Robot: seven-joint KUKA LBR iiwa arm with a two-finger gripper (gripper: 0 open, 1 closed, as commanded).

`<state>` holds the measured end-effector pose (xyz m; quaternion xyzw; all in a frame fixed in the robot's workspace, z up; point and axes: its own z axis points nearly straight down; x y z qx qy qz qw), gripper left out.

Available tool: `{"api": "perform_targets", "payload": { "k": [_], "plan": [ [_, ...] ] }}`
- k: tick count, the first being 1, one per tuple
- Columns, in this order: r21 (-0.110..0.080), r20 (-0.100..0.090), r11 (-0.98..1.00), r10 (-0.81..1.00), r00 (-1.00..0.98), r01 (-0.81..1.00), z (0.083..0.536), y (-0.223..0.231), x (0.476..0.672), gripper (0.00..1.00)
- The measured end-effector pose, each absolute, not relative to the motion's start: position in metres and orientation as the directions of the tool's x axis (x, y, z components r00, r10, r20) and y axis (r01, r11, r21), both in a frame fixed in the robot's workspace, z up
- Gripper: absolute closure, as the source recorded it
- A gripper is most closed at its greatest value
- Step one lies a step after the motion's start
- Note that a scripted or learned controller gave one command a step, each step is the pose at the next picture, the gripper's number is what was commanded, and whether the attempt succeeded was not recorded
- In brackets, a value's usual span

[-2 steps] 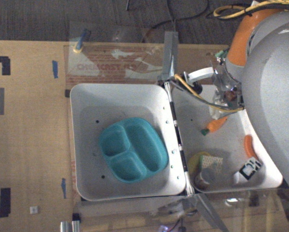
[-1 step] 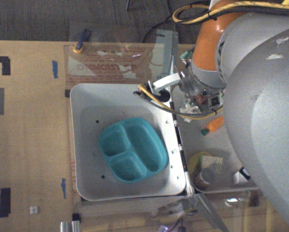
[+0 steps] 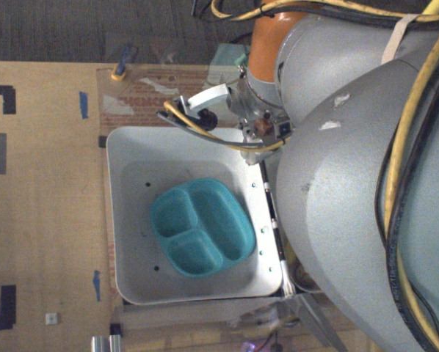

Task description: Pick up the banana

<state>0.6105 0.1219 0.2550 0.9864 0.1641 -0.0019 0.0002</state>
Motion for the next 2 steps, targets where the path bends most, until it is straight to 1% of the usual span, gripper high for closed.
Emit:
{"api": "perform_targets", "payload": {
  "k": [1,2],
  "plan": [
    [0.001,-0.004,-0.933,0.359,0.933,0.359,0.353,0.165,0.637,1.00],
    [-0.002,-0.010,-0.878,0.478,0.878,0.478,0.259,0.157,0.651,1.00]
  ]
}}
